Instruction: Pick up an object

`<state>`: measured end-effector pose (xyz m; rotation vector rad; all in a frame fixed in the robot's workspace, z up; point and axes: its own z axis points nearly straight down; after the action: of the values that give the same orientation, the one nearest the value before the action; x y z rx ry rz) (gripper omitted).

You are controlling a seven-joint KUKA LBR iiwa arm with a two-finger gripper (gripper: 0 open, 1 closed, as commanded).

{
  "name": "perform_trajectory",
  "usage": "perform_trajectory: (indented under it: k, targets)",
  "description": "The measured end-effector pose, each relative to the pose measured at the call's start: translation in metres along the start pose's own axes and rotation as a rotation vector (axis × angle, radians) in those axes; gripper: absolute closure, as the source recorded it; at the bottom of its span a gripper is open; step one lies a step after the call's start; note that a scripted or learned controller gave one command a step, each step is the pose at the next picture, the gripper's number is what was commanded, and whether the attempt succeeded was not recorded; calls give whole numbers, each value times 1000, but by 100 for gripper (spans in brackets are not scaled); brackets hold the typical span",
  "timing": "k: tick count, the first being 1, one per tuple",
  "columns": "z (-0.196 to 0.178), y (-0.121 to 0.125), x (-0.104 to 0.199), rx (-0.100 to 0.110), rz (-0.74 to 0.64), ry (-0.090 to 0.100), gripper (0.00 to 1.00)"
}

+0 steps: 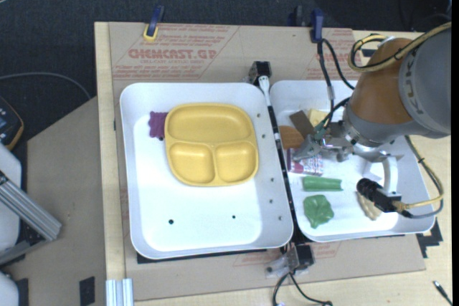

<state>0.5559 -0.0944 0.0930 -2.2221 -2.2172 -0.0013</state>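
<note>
Green stuff sits nearest the front edge of the right bin (pixel 410 222): a flat green strip (pixel 321 183) lying long-ways across the bin, left to right, and a crumpled green lump (pixel 318 211) just beside it toward the front. No single target is named, so any of these could be it. A pinkish packet (pixel 307 166) lies touching or nearly touching the strip on its far side, close to the bin's left wall. Brown block (pixel 290 135) and a yellowish piece (pixel 316 117) sit further back, toward the far left corner.

Gripper (pixel 310 147) hangs over the left part of the right bin, above or right at the pinkish packet and the brown block; arm comes in from the right, orange band above the wrist. Metal clutter at the tip, so jaw state: cannot tell. Nothing visibly between the fingers, no grasp confirmed.

Key relation: pinkish packet is the closest thing, just under and front of the tip; green strip is one step nearer the front edge, its long axis crossing the arm's reach line. Likely a short descent, judging by position.

Left bin (pixel 136 175) holds a yellow divided plate (pixel 211 142) with a purple thing (pixel 157 123) at its left edge, well apart from the gripper.
</note>
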Motion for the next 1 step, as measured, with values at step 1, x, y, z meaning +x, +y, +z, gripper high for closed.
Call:
perform_trajectory:
  k: [1]
  targets:
    - [4, 3, 1, -4, -2, 2, 0]
